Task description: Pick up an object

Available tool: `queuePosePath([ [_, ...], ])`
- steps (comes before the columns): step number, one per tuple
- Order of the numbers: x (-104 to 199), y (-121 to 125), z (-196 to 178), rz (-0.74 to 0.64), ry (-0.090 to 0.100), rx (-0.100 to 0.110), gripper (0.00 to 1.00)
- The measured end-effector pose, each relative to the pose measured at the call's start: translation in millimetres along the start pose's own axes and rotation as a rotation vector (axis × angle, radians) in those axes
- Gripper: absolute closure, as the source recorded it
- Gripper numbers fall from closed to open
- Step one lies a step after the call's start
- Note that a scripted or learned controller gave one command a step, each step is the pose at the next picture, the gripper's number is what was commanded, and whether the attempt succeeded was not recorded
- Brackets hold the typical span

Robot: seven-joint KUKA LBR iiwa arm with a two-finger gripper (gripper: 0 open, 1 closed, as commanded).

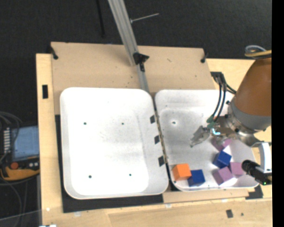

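Your gripper (199, 137) is hovering in the right bin (180, 103); whether it is grasping anything, you cannot tell. Blue cube (222, 159) is lying just beside it, others nearer the front wall.

You are looking at a robot lab, not a home or a kitchen. The surface (118, 60) is a plain board of light wood, made for tests. Two flat white bins sit side by side on it: the left bin (109, 141) and the right bin (189, 112). The right bin has small toy blocks in it, like an orange block (181, 171) and a blue block (196, 177). A big grey and orange robot arm (255, 93) leans in over it, with wires on it. A metal pole (125, 27) stands at the back. On the left, a hand controller (19, 148) with cables (4, 193) lies on the dark floor (38, 13).
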State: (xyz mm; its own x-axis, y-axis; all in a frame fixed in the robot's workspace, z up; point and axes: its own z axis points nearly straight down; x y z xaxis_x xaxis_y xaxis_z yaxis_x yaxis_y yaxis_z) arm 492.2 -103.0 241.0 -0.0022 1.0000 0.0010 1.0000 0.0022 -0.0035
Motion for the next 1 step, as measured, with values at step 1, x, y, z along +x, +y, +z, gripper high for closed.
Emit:
queuePosePath([
  [1,-0.5,0.8,-2.1,0.004,-0.001,-0.006,0.0],
])
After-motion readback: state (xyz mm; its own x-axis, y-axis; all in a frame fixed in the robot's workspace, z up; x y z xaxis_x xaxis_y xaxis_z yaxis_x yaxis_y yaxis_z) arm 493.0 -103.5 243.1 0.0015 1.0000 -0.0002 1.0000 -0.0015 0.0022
